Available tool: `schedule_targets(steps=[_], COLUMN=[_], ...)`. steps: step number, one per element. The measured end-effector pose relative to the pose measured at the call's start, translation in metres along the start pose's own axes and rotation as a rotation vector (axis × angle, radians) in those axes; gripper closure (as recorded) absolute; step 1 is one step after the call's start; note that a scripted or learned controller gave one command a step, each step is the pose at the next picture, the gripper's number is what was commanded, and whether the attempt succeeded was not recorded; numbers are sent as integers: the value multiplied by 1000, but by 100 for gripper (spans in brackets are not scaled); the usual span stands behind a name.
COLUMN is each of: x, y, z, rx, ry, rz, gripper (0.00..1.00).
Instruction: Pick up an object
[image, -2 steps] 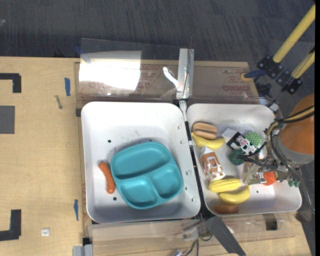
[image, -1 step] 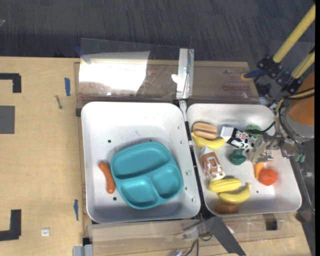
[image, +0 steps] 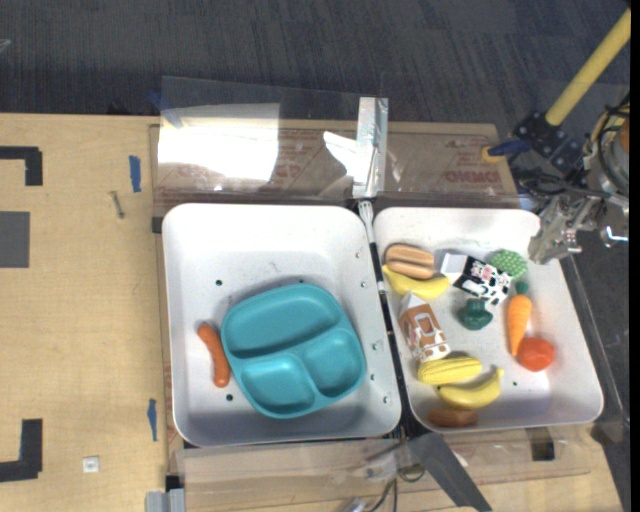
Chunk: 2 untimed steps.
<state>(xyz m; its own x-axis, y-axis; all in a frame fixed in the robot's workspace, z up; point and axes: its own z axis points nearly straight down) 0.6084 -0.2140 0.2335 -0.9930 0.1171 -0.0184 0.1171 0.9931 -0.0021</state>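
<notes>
The carrot, at three o'clock in the right bin, looks light, stiff, slick; grip mid-body; I cannot tell the gripper state

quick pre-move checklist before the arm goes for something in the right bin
1. pincer position: near the right bin at its upper right rim, above the toys. ok
2. pincer open for a grasp: cannot tell
3. pincer free of any load: nothing seen in it. ok
4. nearest target exposed: carrot lies on bare floor, tomato close at its lower end. ok
5. crowding: hot dog, banana and milk carton packed together on the left side. not ok
6. left bin contents apart from the path: teal tray, sausage. ok
</notes>
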Motion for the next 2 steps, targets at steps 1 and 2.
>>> schedule_targets(steps=[1, 2], x=[2, 16], y=[0, -11], z=[6, 116], rx=[-2, 0], ry=[11, 1], rz=[0, -93], gripper=[0, 0])
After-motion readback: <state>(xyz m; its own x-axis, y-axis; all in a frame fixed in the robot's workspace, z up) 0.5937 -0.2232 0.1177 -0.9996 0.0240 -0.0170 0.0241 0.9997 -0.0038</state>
